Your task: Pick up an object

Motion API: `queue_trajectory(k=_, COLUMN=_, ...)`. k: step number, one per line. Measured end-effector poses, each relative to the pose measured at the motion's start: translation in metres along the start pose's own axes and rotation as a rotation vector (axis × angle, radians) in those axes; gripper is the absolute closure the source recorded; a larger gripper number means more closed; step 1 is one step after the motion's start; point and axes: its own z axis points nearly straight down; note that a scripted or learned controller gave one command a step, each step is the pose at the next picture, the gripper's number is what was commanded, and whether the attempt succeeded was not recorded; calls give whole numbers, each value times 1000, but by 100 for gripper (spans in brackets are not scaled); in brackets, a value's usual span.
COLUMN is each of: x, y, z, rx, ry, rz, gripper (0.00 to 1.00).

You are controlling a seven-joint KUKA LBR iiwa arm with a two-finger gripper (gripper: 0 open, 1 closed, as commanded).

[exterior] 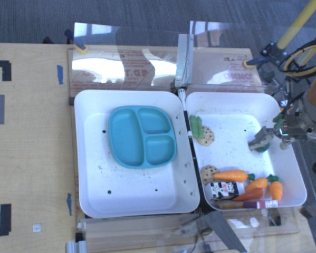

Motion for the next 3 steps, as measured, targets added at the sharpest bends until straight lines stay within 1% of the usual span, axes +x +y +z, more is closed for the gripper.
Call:
queue_trajectory(k=1, x=47, y=58, z=75, rx=6, ry=1, rz=-90, gripper=0)
queue_trajectory(k=2, x=32, y=130, z=163, rx=-22, ry=-7, rz=-124, gripper=0)
queue_trajectory(k=3, x=30, y=110, z=164, rx=-19, ry=-4, rz=-124, gripper=0)
